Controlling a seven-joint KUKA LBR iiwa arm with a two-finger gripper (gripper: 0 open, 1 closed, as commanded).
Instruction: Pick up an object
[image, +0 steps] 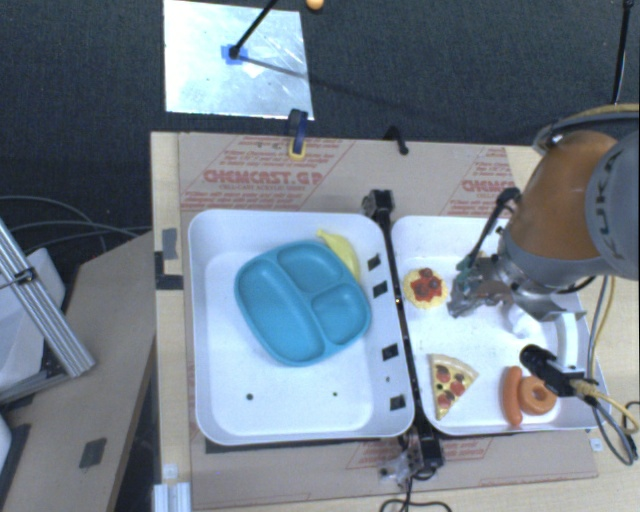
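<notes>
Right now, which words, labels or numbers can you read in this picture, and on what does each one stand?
"CHEMCAST GP": red print on the brown board behind the left bin.
Same red print on the board's right part: partly hidden by the arm, not readable.
Red print along the board's front edge: too small to read.

You are looking down at a robotics lab bench, not a home or kitchen. A flat brown cardboard sheet printed with red lettering (262, 176) covers the benchtop under two shallow white plastic bins (215, 400). To the far left of the arm stands a silver extruded-aluminium frame rail (38, 310). Loose black cables (60, 230) trail across dark carpet (80, 110), and a reflective silver square panel (200, 70) lies beyond the bench.
</notes>
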